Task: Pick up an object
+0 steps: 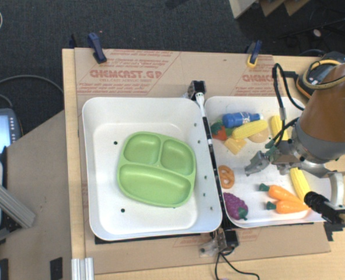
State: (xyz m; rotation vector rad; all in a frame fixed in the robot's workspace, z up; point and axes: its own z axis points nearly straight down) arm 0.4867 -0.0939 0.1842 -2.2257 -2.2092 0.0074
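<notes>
Partly hidden by the arm, a corn cob (299, 183) lies lengthwise far-to-near; the claw (258, 163) hovers beside it, its opening indiscernible.

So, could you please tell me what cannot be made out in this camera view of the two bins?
- End effector: whether it is open or shut is too small and dark to read.
- Right bin: its right side is covered by the arm.
- Corn cob: its upper end runs under the arm.
- Yellow item beside the blue bottle: partly hidden by a cable, kind unclear.
</notes>
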